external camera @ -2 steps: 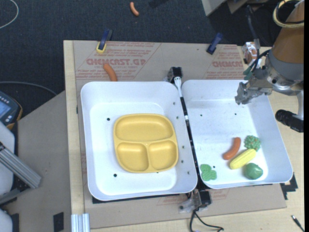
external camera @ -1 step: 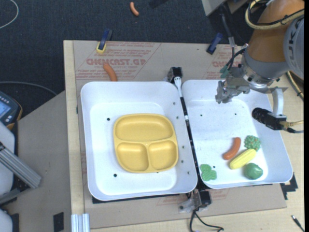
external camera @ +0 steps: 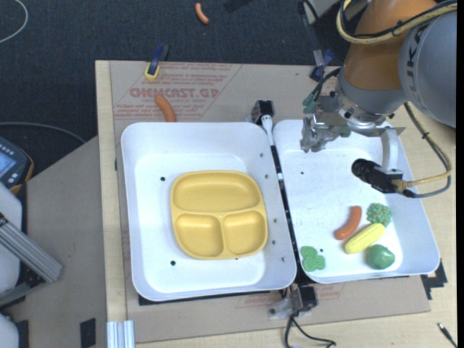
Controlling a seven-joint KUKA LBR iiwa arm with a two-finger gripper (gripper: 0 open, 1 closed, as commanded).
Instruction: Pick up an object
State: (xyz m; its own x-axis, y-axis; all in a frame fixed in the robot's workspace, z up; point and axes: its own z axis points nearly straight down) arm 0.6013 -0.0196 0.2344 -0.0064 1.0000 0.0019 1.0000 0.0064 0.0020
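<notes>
My gripper (external camera: 317, 138) hangs over the far left part of the right bin (external camera: 319, 187), with nothing visible between its fingers. Toy food lies in that bin's near right corner: an orange-red sausage (external camera: 349, 222), a yellow corn cob (external camera: 364, 237), a green round piece (external camera: 380, 255), a small broccoli floret (external camera: 378, 213) and a green leafy piece (external camera: 312, 259). All of these lie well nearer the camera than the gripper.
The left bin (external camera: 141, 194) holds a yellow three-compartment plate (external camera: 217, 213). A black cylindrical fitting (external camera: 375, 175) with a cable sits at the right bin's right side. On the cardboard beyond the bins lie an orange sausage (external camera: 166, 108) and a blue-yellow clip (external camera: 154, 63).
</notes>
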